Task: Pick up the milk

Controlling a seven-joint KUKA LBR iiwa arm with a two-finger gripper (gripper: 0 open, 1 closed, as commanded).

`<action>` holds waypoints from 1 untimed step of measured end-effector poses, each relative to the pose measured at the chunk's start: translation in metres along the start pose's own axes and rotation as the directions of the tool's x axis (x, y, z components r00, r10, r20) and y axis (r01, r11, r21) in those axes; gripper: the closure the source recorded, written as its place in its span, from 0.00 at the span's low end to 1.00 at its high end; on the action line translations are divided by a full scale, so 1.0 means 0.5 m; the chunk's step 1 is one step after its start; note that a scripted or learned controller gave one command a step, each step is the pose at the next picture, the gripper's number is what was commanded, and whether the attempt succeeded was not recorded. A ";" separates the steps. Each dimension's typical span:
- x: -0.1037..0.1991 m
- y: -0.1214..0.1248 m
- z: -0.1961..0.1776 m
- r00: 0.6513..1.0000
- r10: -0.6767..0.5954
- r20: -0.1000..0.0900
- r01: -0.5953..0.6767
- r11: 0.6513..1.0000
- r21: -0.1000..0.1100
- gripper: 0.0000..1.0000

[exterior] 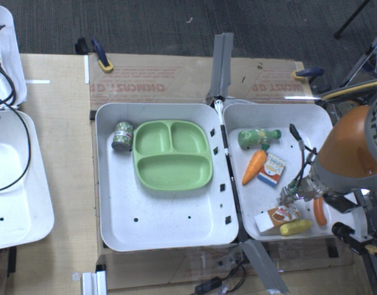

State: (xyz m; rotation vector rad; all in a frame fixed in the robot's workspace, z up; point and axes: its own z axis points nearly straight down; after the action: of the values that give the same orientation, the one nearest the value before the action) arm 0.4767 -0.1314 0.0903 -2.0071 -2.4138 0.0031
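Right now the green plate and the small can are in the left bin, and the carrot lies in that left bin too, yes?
Not quite. The camera view shows the carrot in the right bin, between the green bottle and the small carton. The green plate and the small can are indeed in the left bin.

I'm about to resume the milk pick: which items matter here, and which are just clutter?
Job items:
milk carton, right bin
end effector, low over that bin's near corner

Clutter:
carrot
green bottle
yellow piece
red sausage
green plate and small can, left bin
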 end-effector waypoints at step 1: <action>0.000 0.000 0.000 1.000 0.001 0.000 -0.001 1.000 0.000 0.00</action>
State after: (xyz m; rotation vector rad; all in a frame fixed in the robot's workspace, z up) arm 0.4766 -0.1314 0.0903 -2.0080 -2.4130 0.0030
